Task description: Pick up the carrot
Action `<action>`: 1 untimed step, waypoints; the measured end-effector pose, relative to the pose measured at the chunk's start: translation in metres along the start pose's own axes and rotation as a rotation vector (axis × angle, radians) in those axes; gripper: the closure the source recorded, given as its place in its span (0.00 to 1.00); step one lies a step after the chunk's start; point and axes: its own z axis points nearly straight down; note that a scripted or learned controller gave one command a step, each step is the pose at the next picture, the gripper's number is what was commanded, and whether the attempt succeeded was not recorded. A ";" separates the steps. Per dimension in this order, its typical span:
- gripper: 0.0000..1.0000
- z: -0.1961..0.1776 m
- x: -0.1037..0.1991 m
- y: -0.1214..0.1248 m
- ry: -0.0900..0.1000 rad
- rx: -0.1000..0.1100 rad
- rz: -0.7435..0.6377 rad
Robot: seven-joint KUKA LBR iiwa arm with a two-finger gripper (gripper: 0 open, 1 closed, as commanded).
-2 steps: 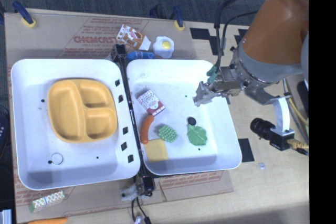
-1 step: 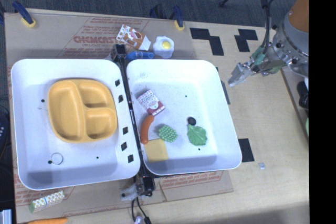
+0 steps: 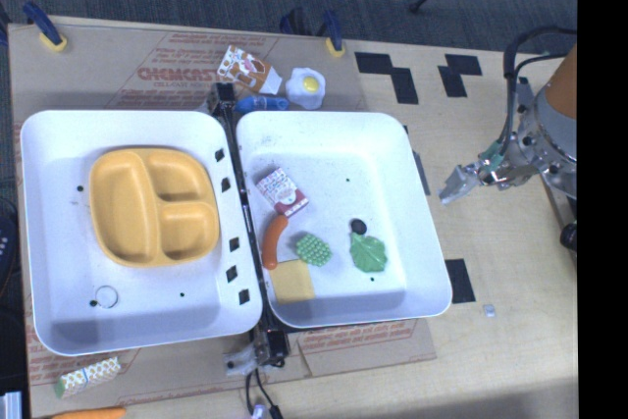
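Nearest the lens, bottom-left corner of the bench: a small wrapped packet w/ green print [image 3: 89, 375] lying on the cardboard sheet [image 3: 177, 69] below the left bin, and an orange sliver at the very bottom edge, too cut off to ID.

Gripper [image 3: 454, 183] sits over bare bench to the right of the right bin [image 3: 417, 162], outside its rim, tips aimed left toward the bin wall. Can't tell how the tips stand, too small and blurred; nothing seen between them. Behind it the grey wrist w/ cables and a bit of the orange band at the far right.

Moving outward into the right bin: green leafy piece [image 3: 369, 253] and a small dark round thing [image 3: 358, 228] just above it are closest to the gripper side. Next left, a green bumpy veg [image 3: 314, 249], then a yellow flat block [image 3: 292, 282] at the front-left of the bin. Carrot [image 3: 274, 240] lies near the bin's left wall, roughly upright in view, leaning slightly, low end touching or just over the yellow block's top corner; well apart from the gripper. Just above the carrot, a red-and-white carton [image 3: 282, 190].

Left bin [image 3: 39, 211] holds a yellow divided tray [image 3: 153, 206].

Behind the bins on the cardboard: snack packet [image 3: 240, 67], blue item [image 3: 261, 102], fried-egg toy [image 3: 306, 86]. Blue clamps [image 3: 44, 26] at the back edge.
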 end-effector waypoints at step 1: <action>1.00 -0.085 -0.008 -0.001 -0.004 -0.003 -0.789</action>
